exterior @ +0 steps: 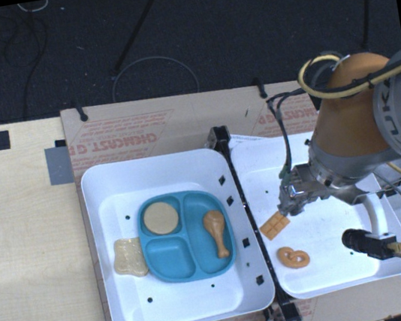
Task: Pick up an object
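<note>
My gripper hangs low over the left part of the right bin, and the grey arm with its orange band reaches in from the right. Just below and left of its tip, a small orange waffle-like piece lies on the bin floor; it is very close to the tip, and contact cannot be made out. A brown pretzel lies a little nearer the front of the same bin.
The left bin holds a blue divided plate bearing a round tan biscuit and a drumstick. A pale slice of bread lies left of the plate. A black divider separates the bins.
</note>
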Available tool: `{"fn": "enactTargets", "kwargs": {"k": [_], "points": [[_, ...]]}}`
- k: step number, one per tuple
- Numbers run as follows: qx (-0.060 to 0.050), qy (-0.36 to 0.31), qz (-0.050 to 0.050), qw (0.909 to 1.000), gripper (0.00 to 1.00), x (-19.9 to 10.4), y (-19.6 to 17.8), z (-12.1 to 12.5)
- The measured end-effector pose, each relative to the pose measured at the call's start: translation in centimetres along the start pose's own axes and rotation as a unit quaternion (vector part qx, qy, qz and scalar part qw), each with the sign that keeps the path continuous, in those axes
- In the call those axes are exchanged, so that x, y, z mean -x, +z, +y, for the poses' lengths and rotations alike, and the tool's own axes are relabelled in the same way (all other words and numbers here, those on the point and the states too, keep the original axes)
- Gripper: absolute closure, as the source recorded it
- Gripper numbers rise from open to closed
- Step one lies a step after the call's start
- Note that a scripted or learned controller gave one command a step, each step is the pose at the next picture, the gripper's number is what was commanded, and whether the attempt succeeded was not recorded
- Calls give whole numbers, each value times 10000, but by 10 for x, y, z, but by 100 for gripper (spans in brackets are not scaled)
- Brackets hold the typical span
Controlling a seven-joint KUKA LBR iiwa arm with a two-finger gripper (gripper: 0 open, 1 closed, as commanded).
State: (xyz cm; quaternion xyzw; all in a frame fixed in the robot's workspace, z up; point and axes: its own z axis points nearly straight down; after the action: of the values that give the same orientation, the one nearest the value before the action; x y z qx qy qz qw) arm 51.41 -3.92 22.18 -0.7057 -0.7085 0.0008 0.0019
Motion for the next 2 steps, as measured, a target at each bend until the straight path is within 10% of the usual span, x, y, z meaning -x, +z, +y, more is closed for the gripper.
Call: {"fn": "enactTargets", "kwargs": {"k": [2], "points": [[1, -1, 0, 10000, 100, -96, -12, 20]]}}
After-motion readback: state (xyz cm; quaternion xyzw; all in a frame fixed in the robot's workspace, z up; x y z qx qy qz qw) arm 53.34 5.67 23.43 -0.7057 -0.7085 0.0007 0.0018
